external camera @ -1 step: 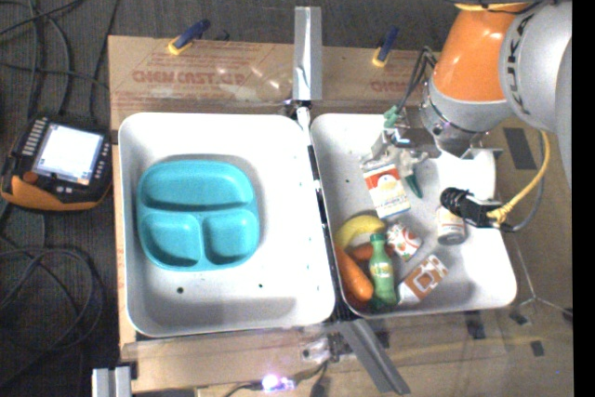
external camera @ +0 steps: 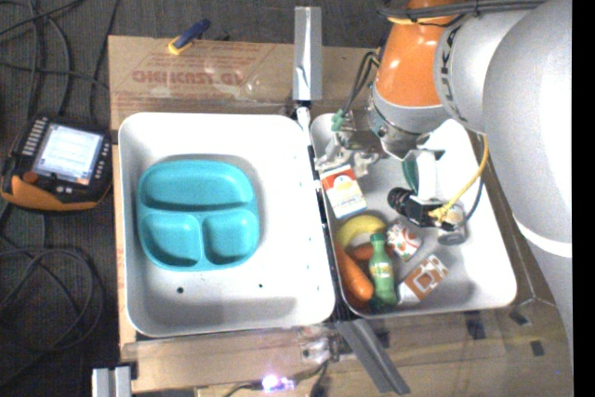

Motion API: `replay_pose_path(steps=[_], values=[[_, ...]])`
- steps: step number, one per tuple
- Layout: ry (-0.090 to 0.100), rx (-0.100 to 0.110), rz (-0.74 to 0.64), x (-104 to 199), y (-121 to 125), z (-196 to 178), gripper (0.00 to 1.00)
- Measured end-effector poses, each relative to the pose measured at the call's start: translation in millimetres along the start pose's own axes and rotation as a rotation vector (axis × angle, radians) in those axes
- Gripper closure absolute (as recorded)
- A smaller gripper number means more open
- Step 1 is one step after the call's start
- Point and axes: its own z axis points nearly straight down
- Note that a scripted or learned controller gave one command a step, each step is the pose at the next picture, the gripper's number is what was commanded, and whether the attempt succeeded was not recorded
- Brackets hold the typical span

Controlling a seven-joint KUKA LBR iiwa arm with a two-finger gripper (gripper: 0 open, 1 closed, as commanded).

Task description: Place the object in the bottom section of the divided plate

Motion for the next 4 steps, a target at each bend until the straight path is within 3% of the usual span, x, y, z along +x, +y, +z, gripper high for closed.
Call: replay_pose_path(steps=[1, 2, 3, 4], values=[[0.0, -0.002, -0.158, 35, 6, 0, 1.0], [0.001, -0.002, -0.399, 124, 23, -9, 1.0], [0.001, -0.003, -0.448, 204, -6, -72, 1.0], [0.001, -0.002, -0.448, 204, -6, -72, 0.0]])
